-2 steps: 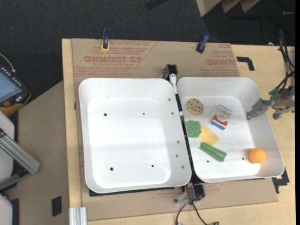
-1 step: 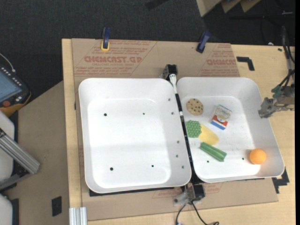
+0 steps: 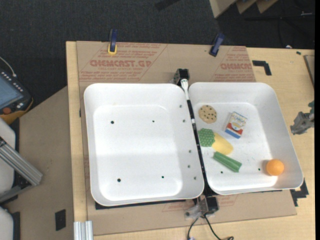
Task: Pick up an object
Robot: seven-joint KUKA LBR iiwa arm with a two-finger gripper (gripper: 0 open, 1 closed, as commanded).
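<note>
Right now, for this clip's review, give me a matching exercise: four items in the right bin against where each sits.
Things:
1. cookie
2. small carton
3. orange ball
4. green stick

Places:
A. near corner, farthest right
B. upper left, close to the divider
C. just below the yellow piece
D. mid-bin, right of the cookie

Pairs: 1-B, 2-D, 3-A, 4-C

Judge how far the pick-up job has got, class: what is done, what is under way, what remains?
Done: nothing looks picked. The cookie, small carton, green and yellow pieces, green stick and orange ball all lie in the right bin. Under way: the gripper sits at the right edge, outside the bin. Left: reach in, grasp, lift.
</note>
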